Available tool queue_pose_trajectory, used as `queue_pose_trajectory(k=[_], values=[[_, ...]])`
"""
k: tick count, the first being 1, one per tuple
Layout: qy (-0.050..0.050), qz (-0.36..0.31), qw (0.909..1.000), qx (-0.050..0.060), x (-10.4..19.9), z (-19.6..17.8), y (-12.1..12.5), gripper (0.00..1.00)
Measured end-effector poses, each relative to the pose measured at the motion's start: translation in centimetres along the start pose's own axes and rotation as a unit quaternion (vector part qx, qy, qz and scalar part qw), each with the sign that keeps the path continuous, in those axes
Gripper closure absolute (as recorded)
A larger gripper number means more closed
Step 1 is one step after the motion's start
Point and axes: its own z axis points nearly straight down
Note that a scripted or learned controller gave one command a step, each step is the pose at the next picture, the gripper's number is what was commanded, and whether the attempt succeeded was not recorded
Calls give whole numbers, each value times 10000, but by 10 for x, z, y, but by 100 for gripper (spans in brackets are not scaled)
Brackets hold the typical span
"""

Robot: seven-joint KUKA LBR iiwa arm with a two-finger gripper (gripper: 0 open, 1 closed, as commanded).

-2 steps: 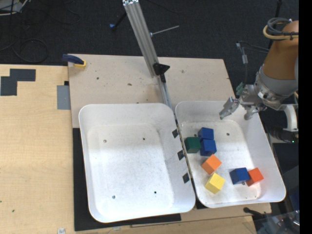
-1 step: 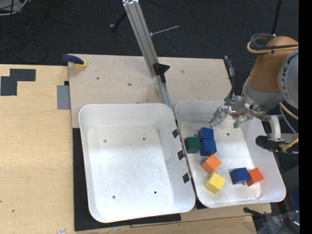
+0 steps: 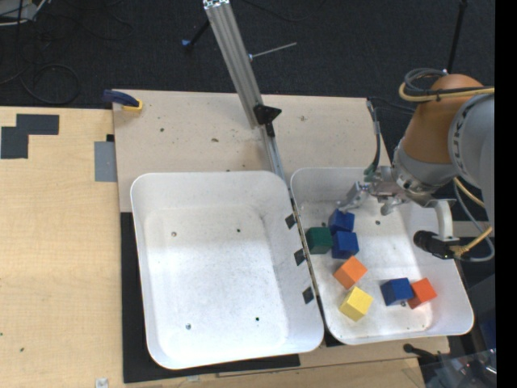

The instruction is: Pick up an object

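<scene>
Seven small blocks lie in the right bin [image 3: 452, 318], all loose on its white floor. Two blue blocks [image 3: 343, 233] sit touching one another near the bin's middle, the upper one tilted, with a dark green block [image 3: 319, 239] pressed against their left side, close to the bin's left wall. Just below them rests an orange block [image 3: 350, 272], and below that a yellow block [image 3: 356, 303], the pair nearly touching. Off to the right, another blue block [image 3: 396, 290] sits against a red-orange block [image 3: 422, 293].

My claw [image 3: 373, 194] hangs over the upper part of this bin, above and a little right of the tilted blue block. Its fingers [image 3: 355, 194] look spread, with nothing between them; no block is in my grip.

Beyond the blocks, the left bin [image 3: 153, 192] adjoins the right one, its floor marked with a few dark specks. Black clips [image 3: 297, 256] sit along the seam between the two bins. Both bins rest on a pale worktop [image 3: 194, 128], where a slanted aluminium post [image 3: 238, 59] rises behind them. No label or writing on any block is readable.
</scene>
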Motion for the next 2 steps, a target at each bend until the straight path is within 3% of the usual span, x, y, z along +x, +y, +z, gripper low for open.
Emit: queue_pose_trajectory(k=[1, 2], values=[[11, 21, 10000, 1, -1, -9, 0, 100], [11, 26, 10000, 55, -8, -54, 1, 100]])
